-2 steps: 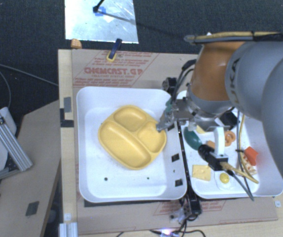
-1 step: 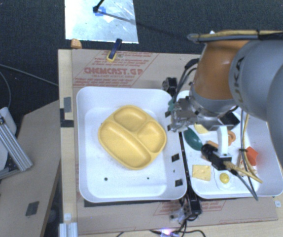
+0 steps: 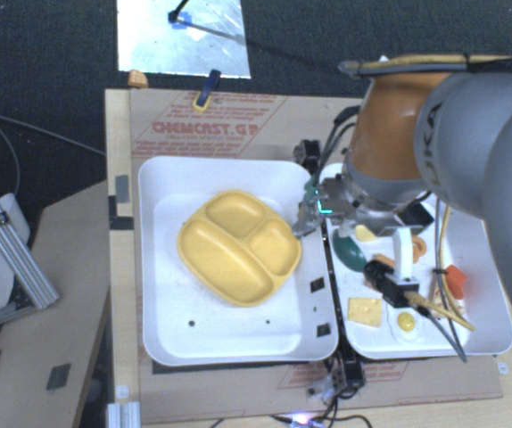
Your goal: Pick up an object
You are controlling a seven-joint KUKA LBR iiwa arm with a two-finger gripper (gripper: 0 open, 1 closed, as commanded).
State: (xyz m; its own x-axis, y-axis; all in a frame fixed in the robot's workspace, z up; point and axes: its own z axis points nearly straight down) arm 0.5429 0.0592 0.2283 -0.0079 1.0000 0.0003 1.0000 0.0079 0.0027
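Where the arm [image 3: 434,141] overhangs the bins' shared edge, tool grip unclear, yellow tray [image 3: 239,246] fills left bin [image 3: 162,328]

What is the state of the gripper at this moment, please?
Gripper: cannot be told. It sits low at the divide between the two shallow white bins, beside the yellow divided plastic plate.

cardboard sheet [image 3: 238,119] | red print "CHEMCAST" plus unclear characters | arm [image 3: 479,123] | partial letters, unreadable
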